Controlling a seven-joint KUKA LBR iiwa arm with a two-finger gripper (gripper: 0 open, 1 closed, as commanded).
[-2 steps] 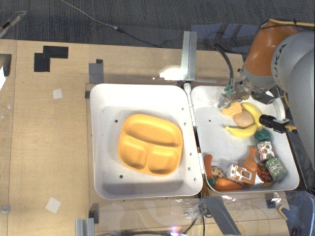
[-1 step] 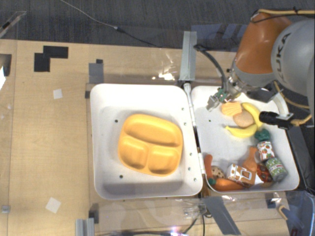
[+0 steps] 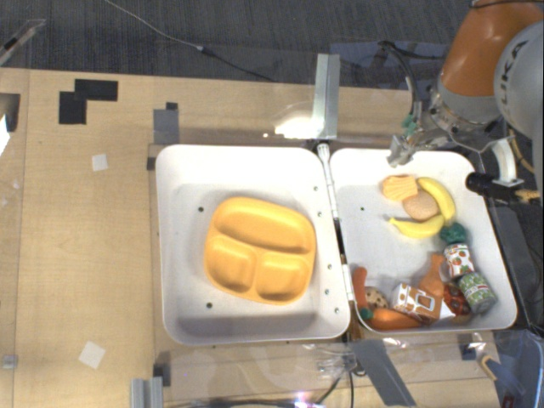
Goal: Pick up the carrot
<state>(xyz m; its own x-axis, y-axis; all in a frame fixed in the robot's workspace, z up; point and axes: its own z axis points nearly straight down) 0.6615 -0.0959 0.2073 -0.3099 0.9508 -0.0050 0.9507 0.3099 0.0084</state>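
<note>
The carrot (image 3: 389, 318) is an orange, tapered piece lying along the near edge of the right bin (image 3: 501, 266), partly under a small printed carton (image 3: 416, 301). My gripper (image 3: 403, 150) hangs over the far edge of that bin, just above a tan chip-like piece (image 3: 396, 185). It is well away from the carrot, with nothing seen in it. The orange band of the arm (image 3: 476, 53) shows at the upper right.
The right bin also holds a banana (image 3: 429, 215), a round brown cookie (image 3: 418, 206), a green item (image 3: 455, 233), two small cans (image 3: 466, 274) and a red piece (image 3: 360, 280). A yellow divided plate (image 3: 257, 249) lies in the left bin (image 3: 183, 185). A metal post (image 3: 326, 100) stands between the bins.
</note>
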